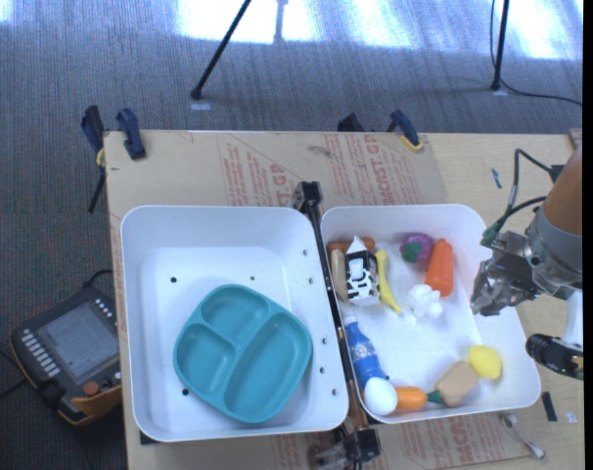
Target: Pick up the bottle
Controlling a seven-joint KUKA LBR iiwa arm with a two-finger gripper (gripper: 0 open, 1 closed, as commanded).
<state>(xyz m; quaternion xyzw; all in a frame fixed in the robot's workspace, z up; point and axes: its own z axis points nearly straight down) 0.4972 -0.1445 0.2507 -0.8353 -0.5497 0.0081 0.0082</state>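
Note:
The bottle [361,351] is blue with a whitish neck. It lies along the left wall of the right bin [492,228], its length running from near the milk carton down toward a white egg [380,396]. My gripper [490,294] hangs over the right edge of that bin, well to the right of the bottle and level with the bin's middle. Nothing shows in it. Between it and the bottle lie a white toy [425,302] and a bare patch of bin floor.
The right bin also holds a cow-patterned carton [361,277], a banana [386,284], a carrot [439,266], a purple toy [414,248], a lemon [484,361], a small carrot [412,397] and a tan piece [456,383]. A teal divided plate [242,352] lies in the left bin [155,238].

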